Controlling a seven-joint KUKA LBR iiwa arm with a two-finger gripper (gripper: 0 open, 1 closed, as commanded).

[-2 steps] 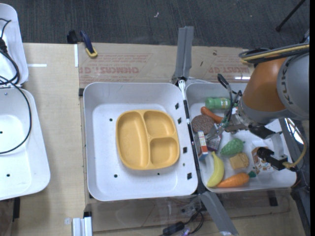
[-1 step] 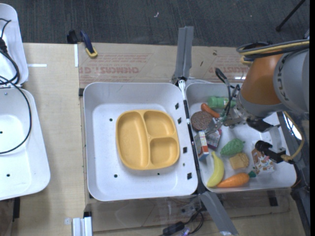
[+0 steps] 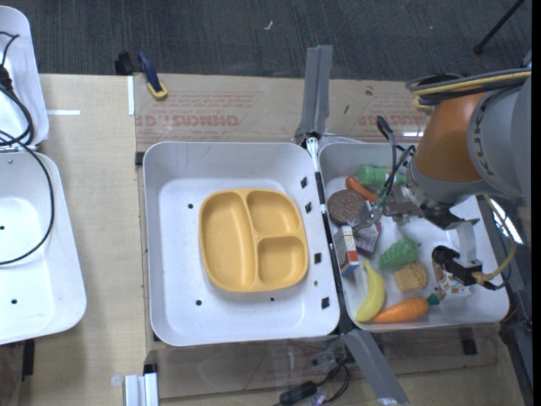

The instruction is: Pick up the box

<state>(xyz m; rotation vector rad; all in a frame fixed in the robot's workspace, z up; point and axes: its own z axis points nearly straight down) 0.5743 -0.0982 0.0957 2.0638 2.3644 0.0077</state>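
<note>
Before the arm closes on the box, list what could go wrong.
1. The box lies wedged among the banana, the brown round piece and a dark packet; the gripper may catch a neighbour instead.
2. The box sits near the bin wall, so a finger might strike it.

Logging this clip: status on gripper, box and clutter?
Gripper low in right bin. Box lies beside it, not held. Banana and purple packet crowd the box.

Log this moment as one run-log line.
arm: over right bin | end effector: beside box | box: lying in bin, unlifted | tray: left bin
</note>
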